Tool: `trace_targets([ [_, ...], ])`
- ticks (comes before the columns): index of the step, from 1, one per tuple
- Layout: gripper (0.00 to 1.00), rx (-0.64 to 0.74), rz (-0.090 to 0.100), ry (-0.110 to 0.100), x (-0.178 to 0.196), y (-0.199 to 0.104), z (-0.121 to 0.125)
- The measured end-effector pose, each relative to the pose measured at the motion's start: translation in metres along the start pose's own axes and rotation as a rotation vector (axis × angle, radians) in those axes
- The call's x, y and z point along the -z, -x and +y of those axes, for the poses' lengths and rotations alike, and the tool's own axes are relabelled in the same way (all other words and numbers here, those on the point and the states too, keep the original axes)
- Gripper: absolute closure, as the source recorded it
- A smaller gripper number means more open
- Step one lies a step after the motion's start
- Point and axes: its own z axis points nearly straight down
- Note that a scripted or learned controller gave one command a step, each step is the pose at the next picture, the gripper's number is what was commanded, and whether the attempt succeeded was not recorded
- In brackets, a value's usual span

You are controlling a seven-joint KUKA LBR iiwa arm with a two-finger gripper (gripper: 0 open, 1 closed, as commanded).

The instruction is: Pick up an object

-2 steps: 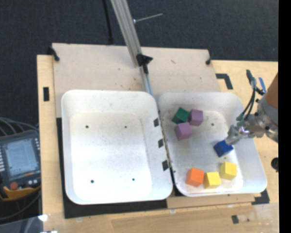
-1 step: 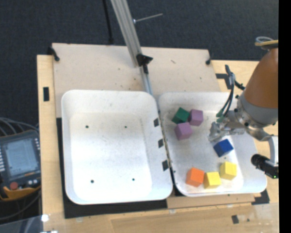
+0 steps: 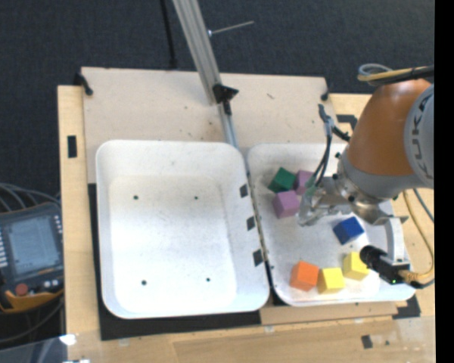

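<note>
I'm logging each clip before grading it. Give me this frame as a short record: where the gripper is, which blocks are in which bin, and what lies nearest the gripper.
gripper: low over the right bin
nearest the gripper: purple block, just to its left in the view
also by it: green block, pink block, blue block
front of right bin: orange block, two yellow blocks
left bin: no blocks seen
held object: none seen between the fingers

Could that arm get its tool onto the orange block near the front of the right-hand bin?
Probably yes. The orange block lies uncovered, with only a yellow block close beside it, and the tool hangs over the same bin, near the purple block.
</note>
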Motion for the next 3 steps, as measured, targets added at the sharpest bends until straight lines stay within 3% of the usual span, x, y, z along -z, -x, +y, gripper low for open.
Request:
trace_targets([
  [3,1.00,0.002,0.002,0.001,0.020,-0.164,-0.002],
])
